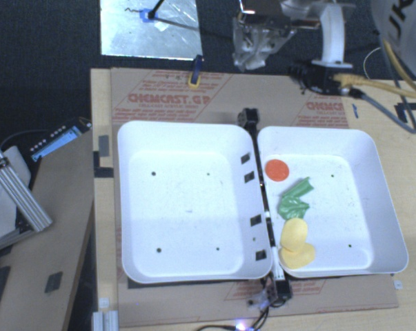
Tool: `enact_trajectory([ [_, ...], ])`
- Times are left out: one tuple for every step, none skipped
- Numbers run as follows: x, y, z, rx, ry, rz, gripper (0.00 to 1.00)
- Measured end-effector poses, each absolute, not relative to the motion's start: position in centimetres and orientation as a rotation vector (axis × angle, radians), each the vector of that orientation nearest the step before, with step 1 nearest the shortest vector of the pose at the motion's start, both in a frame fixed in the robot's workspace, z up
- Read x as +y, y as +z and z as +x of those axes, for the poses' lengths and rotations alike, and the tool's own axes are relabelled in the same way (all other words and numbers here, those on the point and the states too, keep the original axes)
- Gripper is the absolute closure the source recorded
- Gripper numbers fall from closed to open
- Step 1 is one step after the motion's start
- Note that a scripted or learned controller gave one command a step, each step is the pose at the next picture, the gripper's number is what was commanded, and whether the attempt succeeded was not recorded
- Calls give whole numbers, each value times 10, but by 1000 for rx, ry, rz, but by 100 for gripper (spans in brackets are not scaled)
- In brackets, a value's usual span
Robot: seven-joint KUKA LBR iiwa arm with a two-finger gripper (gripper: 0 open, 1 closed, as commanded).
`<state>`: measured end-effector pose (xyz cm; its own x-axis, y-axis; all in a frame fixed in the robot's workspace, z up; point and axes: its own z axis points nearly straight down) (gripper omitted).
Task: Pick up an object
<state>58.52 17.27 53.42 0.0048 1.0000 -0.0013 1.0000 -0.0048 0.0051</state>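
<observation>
The gripper (252, 54) hangs above the bench, well beyond the right bin (380, 185); whether it is open cannot be told. Inside that bin, against its left wall, lie an orange disc (276, 169), a green piece (294, 198) and two yellow pieces (295, 243). All look light, small and probably smooth; the green piece's narrow middle seems the surest hold.

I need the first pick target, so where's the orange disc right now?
The orange disc lies in the right bin, near its upper-left corner beside the divider, just above the green piece.
</observation>
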Motion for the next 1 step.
enact_trajectory([
  [202, 392, 565, 2233, -19, 2220, 100],
])
